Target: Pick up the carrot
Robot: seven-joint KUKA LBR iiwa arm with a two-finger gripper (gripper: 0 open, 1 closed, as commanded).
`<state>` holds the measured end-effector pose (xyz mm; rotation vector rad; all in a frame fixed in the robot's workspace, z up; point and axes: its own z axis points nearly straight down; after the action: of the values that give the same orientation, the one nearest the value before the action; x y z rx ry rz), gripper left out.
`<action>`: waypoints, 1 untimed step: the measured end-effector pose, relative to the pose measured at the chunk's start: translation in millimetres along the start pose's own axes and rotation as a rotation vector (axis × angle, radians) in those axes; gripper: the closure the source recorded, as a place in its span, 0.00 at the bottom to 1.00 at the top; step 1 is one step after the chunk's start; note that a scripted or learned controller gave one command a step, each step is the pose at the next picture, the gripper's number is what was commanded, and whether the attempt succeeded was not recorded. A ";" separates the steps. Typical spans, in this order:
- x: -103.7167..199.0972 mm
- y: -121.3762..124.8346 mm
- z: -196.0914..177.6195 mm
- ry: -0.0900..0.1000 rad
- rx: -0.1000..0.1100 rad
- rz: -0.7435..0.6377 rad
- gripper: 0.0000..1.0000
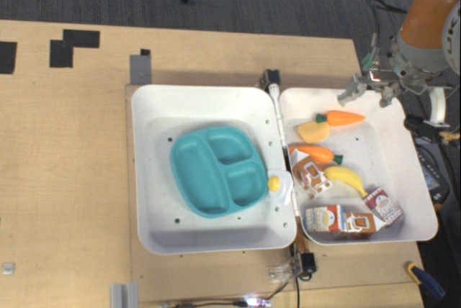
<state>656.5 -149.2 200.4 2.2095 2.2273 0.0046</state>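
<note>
While the gripper (pixel 372 90) hung open and empty above the right bin's (pixel 410 155) far rim, a carrot (pixel 343 118) lay just below it.

Orange carrot (pixel 345 118) w/ green top, yellow banana (pixel 346 179), teal tray (pixel 216 171), white bins (pixel 148 155)

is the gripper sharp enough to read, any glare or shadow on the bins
Camera view: the gripper at the right bin's far rim is small and soft, finger state unreadable; light is even, with soft shadows inside the left bin; the carrot looks crisp, no strong glare.
</note>
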 end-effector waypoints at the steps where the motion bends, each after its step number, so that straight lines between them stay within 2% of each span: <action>1: -23.6 2.6 110.2 -0.005 -0.010 -0.034 0.00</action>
<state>659.8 -172.9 90.3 2.1641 2.2564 0.0096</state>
